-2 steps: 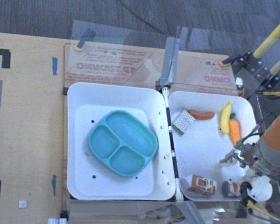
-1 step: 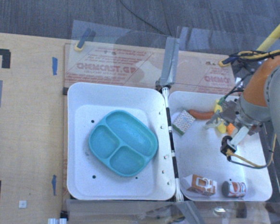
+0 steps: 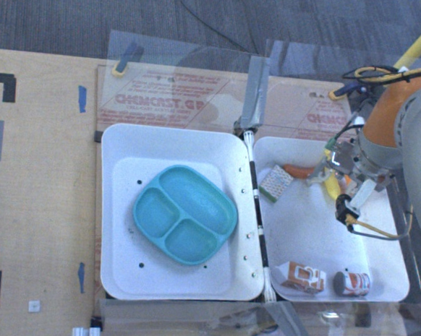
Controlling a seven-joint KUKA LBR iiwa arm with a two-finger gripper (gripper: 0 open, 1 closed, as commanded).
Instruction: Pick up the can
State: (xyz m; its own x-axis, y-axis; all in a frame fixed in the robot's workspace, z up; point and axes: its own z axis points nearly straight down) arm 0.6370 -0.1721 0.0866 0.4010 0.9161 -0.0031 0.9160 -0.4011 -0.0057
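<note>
The can (image 3: 351, 283) lies on its side in the front right corner of the right bin (image 3: 314, 230); it is silvery with a red and white label. My gripper (image 3: 338, 175) hangs under the orange-banded wrist over the back of that bin, well behind the can and apart from it. It hovers among an orange carrot-like piece (image 3: 297, 170) and a yellow item (image 3: 332, 185). The wrist and cables hide much of the gripper.
An orange and white carton (image 3: 303, 277) lies just left of the can. A speckled pale block (image 3: 274, 182) rests at the right bin's back left. The left bin (image 3: 118, 192) holds a blue divided plate (image 3: 185, 214). A yellow cable (image 3: 372, 228) loops near the wrist.
</note>
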